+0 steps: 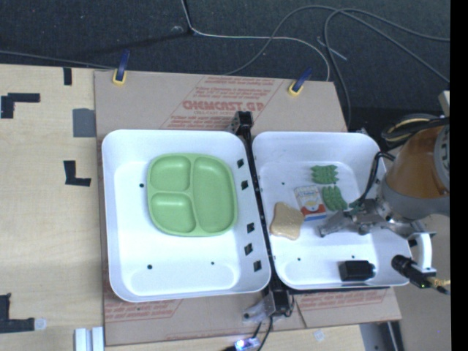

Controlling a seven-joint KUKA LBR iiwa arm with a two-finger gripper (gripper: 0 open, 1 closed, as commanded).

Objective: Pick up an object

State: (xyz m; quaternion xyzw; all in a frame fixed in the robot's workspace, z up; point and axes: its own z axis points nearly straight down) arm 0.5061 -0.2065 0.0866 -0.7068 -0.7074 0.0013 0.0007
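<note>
Two white bins, one arm reaching into the right bin (365,148).
The jaws' (330,229) state could not be told; the tan bread-like piece (286,221) lay nearest, at nine o'clock from them, long axis upright.

1. Light is even and fairly bright, from above; both white bins (117,218) read slightly washed out.
2. Shadows are soft and short, hugging the bin walls and the green divided plate (192,194).
3. The picture is low in resolution and a little soft; small items look blurred.
4. The dark floor (88,13) at the top shows grain.
</note>
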